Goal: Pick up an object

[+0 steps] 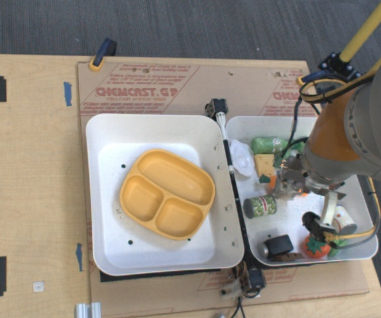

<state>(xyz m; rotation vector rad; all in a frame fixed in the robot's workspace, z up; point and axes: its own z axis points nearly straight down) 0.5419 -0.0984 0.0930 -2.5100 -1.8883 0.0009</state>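
Over the right bin we see the gripper hanging low among the clutter, with the arm reaching in from the right side of the view. We cannot tell whether the gripper is open or closed, because the wrist covers it from above, and nothing visible shows an object held in it. The nearest candidates are a green can lying on its side just below the gripper and a yellow block just beside it on the upper left. A green packet sits near the far wall, and a crumpled white wrapper lies by the wall shared with the other bin. A black block and an orange and green toy rest along the near edge. The left bin holds only a yellow divided plate, well apart from the arm. We judge the task to be at the approach or grasp stage. Everything appears to rest on the bin floor, so closing on one object and lifting it clear are still ahead.
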